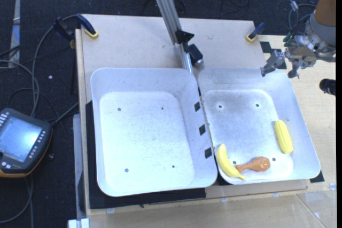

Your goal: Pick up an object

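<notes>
Camera view, read from its left: a handheld control pendant (21,141) lies off the bench (133,42) with cables trailing around it, well clear of the work. Next comes the left bin (101,115), bare white plastic with nothing in it to grasp. A slanted metal rail (165,0) runs down to the seam where the two bins meet, so it borders the right bin's inner edge and could crowd any approach from that side. The right bin (240,99) holds all the candidates, gathered at its near end: a banana (227,163) against the inner wall, an orange drumstick-shaped toy (255,165) touching it, and a yellow corn cob (283,136) lying apart near the outer wall. The cob looks the easiest pick, being isolated. The claw (282,65) hangs above the bin's far right corner, spread apart and grasping nothing, well away from the objects.
</notes>
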You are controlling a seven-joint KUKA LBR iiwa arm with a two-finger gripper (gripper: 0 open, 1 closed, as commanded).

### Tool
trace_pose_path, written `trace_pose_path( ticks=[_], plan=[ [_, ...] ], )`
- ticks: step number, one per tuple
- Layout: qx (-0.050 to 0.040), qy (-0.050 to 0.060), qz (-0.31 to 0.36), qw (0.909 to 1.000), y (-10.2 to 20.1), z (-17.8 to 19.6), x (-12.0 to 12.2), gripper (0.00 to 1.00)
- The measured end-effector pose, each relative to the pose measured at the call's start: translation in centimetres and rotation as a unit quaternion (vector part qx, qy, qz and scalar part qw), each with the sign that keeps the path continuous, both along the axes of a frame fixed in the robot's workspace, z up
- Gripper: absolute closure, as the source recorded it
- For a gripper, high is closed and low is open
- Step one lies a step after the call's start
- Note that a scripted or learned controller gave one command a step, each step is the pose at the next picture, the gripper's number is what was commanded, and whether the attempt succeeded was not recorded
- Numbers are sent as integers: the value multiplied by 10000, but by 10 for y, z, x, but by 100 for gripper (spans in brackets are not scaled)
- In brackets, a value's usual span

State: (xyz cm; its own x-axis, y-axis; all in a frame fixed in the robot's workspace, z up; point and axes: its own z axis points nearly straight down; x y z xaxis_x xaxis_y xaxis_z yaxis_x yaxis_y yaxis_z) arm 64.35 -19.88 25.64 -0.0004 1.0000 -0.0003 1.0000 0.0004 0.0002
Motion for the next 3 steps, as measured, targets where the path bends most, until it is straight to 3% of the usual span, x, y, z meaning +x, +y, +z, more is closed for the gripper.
trace_pose_path(
  ticks=[2,3],
  plan=[
    [8,29,1,10000,9,-124,4,0],
    [5,17,2,10000,9,-163,4,0]
  ],
)
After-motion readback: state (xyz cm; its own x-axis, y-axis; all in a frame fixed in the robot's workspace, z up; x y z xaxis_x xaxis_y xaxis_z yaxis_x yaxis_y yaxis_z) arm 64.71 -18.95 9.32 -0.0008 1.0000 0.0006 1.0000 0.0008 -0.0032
